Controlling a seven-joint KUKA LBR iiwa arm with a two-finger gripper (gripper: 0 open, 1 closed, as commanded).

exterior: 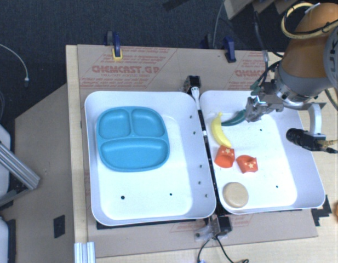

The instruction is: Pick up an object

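The gripper (pixel 250 113) hangs over the right bin (pixel 289 147), and I cannot tell how it is set. The banana (pixel 220 133) lies just to its left and a bit nearer the camera (its long way runs up and down the picture).

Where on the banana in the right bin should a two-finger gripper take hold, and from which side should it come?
Probably the banana at its thick middle, coming straight down from above. It lies flat and curved, so fingers closing across its narrow width should fit. A green piece touches its upper end and a red piece sits near its lower tip.
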